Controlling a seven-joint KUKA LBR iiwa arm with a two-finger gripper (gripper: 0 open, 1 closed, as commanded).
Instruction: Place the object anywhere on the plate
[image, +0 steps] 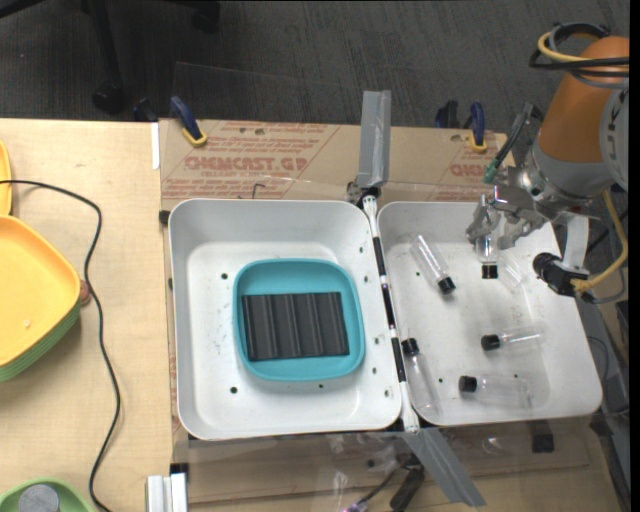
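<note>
A teal plate (298, 282) with a dark ridged middle lies in the left bin (200, 300). Several clear tubes with black caps lie in the right bin (560, 390): one (432, 262) at the upper left, one (512, 341) at the right, one (495, 385) near the front, and one (412, 362) by the left wall. My gripper (487, 232) hangs over the back of the right bin. It is shut on another clear tube (489, 258), which hangs from its fingers with the black cap at the bottom.
A metal divider (385, 290) runs between the two bins. A cardboard sheet (260, 160) with clamps lies behind them. Yellow bowls (30, 290) and a black cable (100, 300) sit on the wooden bench at the left.
</note>
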